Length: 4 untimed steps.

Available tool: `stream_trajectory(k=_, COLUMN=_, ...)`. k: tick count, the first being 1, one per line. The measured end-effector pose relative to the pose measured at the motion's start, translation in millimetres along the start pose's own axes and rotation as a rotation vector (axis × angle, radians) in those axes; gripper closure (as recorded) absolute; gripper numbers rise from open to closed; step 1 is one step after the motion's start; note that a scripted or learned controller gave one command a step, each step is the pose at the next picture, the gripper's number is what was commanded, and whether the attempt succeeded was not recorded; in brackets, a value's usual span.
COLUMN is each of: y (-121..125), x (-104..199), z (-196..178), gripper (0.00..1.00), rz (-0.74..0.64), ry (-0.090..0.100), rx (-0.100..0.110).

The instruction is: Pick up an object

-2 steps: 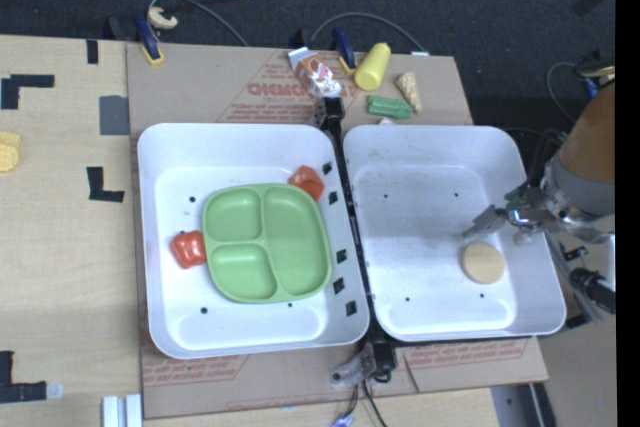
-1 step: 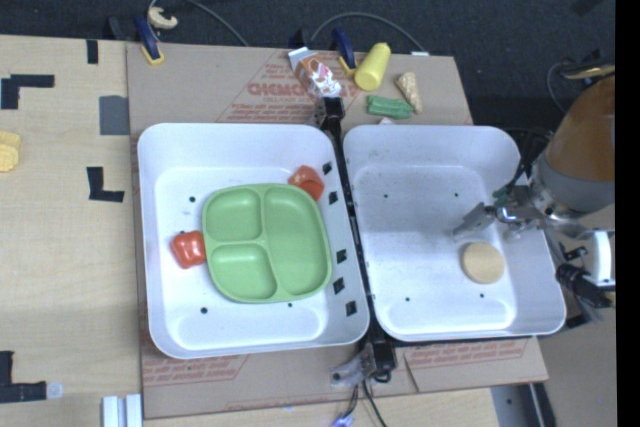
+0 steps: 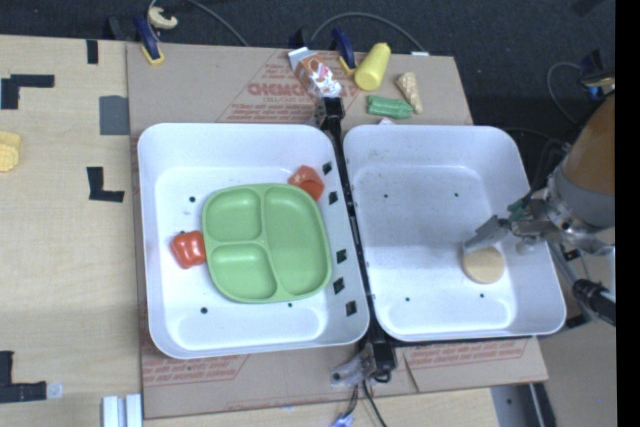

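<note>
So we've got the gripper (image 3: 497, 237) low in the right bin (image 3: 430, 155), right side of the frame, fingers spread apart and gripping nothing. The tan round object (image 3: 484, 265) sits just below it on the bin floor. Green divided plate (image 3: 267, 242) is over in the left bin (image 3: 170, 175).

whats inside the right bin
One round tan object lies in the right bin, near its right wall, with the gripper just above it. The arm hides that wall's edge.

The brown cardboard sheet (image 3: 270, 90) under the bins has red letters at about 12 o'clock. They look like "CHEMCO", but they are too blurry to be sure.
</note>
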<state>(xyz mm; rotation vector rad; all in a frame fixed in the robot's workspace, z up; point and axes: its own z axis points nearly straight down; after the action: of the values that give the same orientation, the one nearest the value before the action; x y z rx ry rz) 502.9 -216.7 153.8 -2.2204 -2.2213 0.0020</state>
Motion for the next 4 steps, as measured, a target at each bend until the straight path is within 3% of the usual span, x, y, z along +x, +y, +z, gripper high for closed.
stream_trajectory(k=1, y=19.2, x=31.7, z=64.8, gripper=0.0, rz=0.001, ry=-0.006, rx=-0.01)
stream_trajectory(k=2, y=-19.0, x=-1.4, z=-20.6, gripper=0.0, rz=0.001, ry=-0.001, rx=-0.002)
stream_trajectory(k=3, y=2.9, x=14.1, z=62.9, gripper=0.0, rz=0.001, ry=-0.005, rx=-0.009)
stream_trajectory(k=4, y=4.3, x=14.6, z=52.3, gripper=1.0, rz=0.0, ry=-0.005, rx=-0.012)
